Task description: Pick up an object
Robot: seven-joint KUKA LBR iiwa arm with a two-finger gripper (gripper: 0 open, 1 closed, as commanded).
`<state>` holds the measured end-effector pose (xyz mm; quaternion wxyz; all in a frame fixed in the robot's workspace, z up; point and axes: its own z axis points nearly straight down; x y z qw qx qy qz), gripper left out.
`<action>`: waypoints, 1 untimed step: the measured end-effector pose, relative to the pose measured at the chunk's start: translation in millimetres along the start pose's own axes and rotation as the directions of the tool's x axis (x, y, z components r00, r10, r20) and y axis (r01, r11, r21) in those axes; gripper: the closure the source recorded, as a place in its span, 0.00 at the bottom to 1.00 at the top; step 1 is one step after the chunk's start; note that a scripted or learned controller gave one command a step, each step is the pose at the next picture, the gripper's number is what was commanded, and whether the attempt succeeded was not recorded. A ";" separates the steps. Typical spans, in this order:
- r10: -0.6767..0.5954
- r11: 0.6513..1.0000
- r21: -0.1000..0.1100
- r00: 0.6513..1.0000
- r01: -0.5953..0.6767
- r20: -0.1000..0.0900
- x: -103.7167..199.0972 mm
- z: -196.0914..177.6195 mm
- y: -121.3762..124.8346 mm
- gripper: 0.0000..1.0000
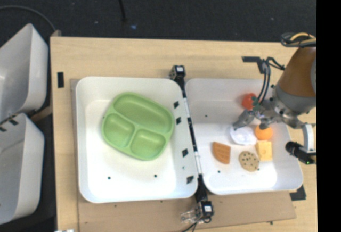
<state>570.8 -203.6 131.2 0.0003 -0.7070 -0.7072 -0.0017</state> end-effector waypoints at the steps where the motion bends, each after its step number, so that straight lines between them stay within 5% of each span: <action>1: 0.003 1.000 0.004 1.000 -0.003 0.004 -0.8 31.7 -0.2 0.00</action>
